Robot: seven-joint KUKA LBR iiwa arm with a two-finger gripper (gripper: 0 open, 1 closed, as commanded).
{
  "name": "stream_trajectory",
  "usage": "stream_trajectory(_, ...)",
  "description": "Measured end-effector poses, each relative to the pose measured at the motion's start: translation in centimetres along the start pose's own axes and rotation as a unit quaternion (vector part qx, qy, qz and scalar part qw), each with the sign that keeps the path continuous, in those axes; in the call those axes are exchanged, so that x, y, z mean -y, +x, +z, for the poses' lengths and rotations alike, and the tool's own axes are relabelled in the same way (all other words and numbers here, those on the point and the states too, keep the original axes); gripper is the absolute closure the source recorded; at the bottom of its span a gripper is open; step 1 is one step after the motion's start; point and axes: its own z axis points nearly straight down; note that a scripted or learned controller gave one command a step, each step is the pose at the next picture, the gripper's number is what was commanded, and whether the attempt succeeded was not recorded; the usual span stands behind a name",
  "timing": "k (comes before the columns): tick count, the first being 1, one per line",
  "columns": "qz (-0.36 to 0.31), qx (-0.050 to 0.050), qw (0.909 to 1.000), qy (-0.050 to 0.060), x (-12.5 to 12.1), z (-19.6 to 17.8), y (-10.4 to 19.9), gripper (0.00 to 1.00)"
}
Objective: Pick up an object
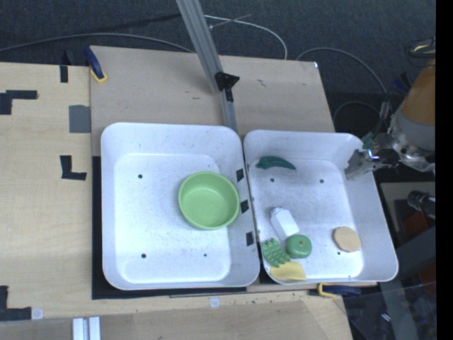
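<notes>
My gripper [361, 159] hangs at the right rim of the right bin [368, 211], with the grey arm and its orange band reaching in from the right edge. Nothing shows between its fingers. In the right bin lie a dark green curved piece [275, 163] at the back left, a white bottle-like object [284, 223], a round green lid [299, 246], a tan round disc [347, 239], a green ridged piece [272, 251] and a yellow piece [293, 271] at the front rim. A light green bowl [208, 200] sits in the left bin [127, 211].
A grey pole [202, 34] slants down from the top to the seam between the bins. Cables [269, 34] run over the dark floor behind the bench. A blue-and-yellow clamp [95, 66] sits at the board's back left corner.
</notes>
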Motion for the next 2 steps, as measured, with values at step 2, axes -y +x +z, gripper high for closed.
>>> stream_trajectory(2, -0.002, -0.002, 1.0, 0.003, 0.2, 0.1, 5.7, 1.0)
